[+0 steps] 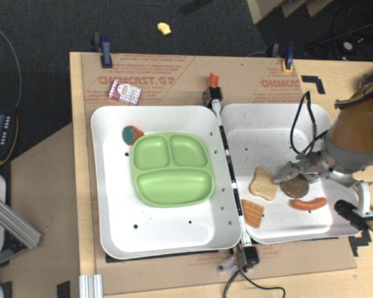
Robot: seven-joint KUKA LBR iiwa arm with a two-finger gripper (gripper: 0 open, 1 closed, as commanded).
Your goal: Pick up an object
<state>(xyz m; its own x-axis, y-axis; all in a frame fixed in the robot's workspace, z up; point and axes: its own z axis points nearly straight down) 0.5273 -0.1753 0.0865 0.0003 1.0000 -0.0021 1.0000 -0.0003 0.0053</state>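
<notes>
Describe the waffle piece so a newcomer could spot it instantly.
Look in the right bin, at its front-left corner beside the divider. The waffle piece lies there, just below the bread slice. Its orange grid pattern sets it apart.

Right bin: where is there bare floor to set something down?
Bare floor lies in the right bin's far half, above the bread, and along its near edge. It is crowded mid-bin: bread, waffle, brown patty, sausage and the gripper.
</notes>
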